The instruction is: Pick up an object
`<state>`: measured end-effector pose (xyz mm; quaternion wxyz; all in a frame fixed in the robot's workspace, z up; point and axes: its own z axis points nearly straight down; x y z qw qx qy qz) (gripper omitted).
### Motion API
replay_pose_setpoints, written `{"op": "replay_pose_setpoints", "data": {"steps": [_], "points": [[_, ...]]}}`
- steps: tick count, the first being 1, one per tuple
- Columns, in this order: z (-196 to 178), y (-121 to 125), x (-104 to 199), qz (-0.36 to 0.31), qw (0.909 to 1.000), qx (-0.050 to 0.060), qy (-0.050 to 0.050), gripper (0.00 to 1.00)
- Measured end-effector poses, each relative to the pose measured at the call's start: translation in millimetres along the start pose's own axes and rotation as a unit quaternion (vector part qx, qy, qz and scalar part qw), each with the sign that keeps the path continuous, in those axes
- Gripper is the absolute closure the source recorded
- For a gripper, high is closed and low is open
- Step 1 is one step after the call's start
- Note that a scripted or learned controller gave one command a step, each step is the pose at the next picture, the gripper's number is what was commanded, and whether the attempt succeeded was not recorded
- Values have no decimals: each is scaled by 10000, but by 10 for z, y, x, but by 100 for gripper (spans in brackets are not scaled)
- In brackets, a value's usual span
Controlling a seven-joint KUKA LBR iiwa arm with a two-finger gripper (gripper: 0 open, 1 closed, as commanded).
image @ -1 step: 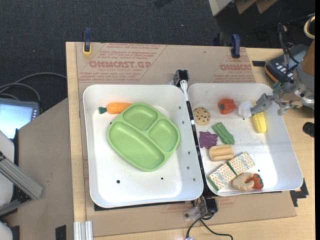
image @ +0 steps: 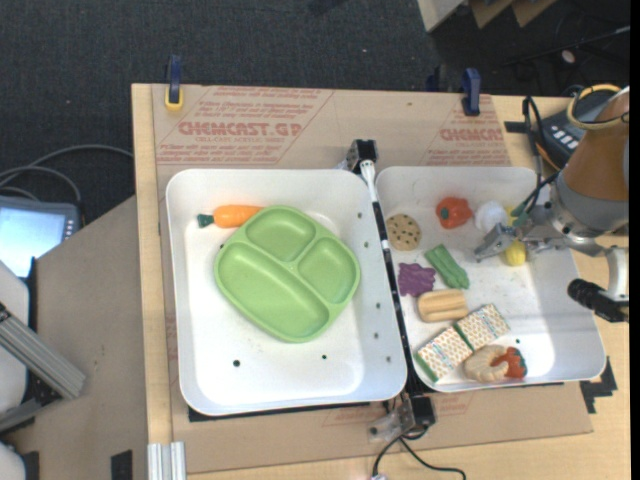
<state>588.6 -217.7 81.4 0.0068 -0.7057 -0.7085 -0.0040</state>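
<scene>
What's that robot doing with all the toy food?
A robot arm reaches in from the right, and its gripper sits low in the right bin, near a small yellow toy and a white one. It isn't clearly holding anything yet. Around it lie a red pepper, a cookie, purple grapes and a bread roll. The left bin has a green divided plate and a carrot.
</scene>
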Motion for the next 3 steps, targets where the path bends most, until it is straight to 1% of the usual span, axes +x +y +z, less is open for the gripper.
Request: {"op": "replay_pose_setpoints", "data": {"steps": [1,2,3], "points": [[-142,2,-25,-3,10000,-23,-57,100],[-19,-120,524,2,10000,1,-64,100],[-1081,291,1450,-28,9999,-81,-76,100]]}}
